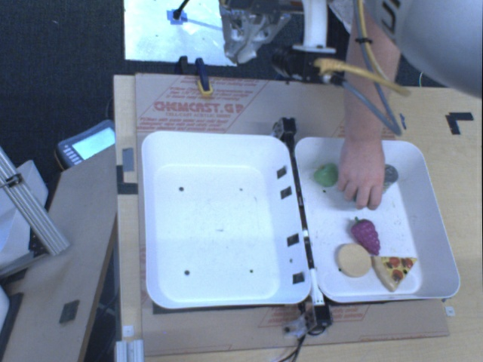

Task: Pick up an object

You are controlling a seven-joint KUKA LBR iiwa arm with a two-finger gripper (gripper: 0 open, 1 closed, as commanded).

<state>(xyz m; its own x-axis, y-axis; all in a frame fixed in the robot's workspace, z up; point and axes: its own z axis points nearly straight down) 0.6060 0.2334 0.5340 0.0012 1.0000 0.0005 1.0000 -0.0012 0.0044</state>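
Observation:
My gripper [243, 45] hangs high near the top of the view, above the bench's back edge and behind the left bin [162, 225]. It holds nothing that I can see. The right bin [434, 232] holds a green round piece [326, 175], a grey piece [390, 174], a purple bunch of grapes [367, 235], a tan round disc [353, 261] and a pizza slice [395, 269]. A person's hand [362, 173] reaches down into the right bin between the green and grey pieces, partly covering the grey one.
The person's forearm [368, 81] crosses the back of the right bin. Yellow and grey cables [362, 70] hang beside it. A black divider with clips [296, 202] runs between the bins. A small device [87, 145] lies off the bench's left side.

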